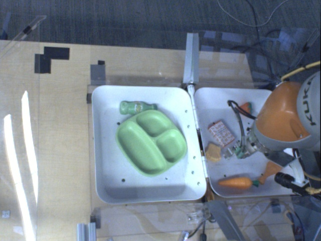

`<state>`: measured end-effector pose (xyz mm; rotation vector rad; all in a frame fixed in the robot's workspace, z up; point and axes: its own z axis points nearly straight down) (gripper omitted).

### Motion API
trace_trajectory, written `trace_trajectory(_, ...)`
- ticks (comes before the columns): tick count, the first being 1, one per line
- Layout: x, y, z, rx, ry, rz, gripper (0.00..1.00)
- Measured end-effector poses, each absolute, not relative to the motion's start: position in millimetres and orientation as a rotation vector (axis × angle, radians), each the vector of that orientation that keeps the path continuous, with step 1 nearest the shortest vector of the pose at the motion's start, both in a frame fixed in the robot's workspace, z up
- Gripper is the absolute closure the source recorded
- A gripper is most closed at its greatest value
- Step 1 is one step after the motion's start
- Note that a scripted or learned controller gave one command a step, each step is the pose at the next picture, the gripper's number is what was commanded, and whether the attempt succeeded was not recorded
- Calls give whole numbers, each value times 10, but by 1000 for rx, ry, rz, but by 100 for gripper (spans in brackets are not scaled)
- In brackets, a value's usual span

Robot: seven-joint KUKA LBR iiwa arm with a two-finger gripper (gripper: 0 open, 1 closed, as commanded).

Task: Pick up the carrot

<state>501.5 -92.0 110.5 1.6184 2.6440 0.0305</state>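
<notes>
Carrot lies in the right bin, near the bin's front wall, long axis roughly left-right in the camera view, green top at its right end and tip pointing left. It rests flat on the bin floor, nothing touching it that I can make out.

End effector hangs over the middle of the same bin, above and slightly right of the carrot in the view, so the carrot lies toward the bin's front wall from it, near but apart. The arm enters from the right and its orange band covers much of the bin's right side.

End effector state: cannot tell. The tip is small and partly lost against cables and grey hardware. No object is visibly held.

Near the tip: a patterned pink card just to its left and a tan block beside it, both nearer to it than the carrot is.

Judgement: the coming move calls for a short shift toward the front wall, then a descent, jaws closing across the carrot's short axis. The wall leaves little room on that side.
</notes>
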Motion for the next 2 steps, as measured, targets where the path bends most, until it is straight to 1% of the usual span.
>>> trace_trajectory(1, 4974, -76, 1857, 1676, 2649, 7, 100)
trace_trajectory(2, 4999, -69, 1970, 1666, 2648, 13, 100)
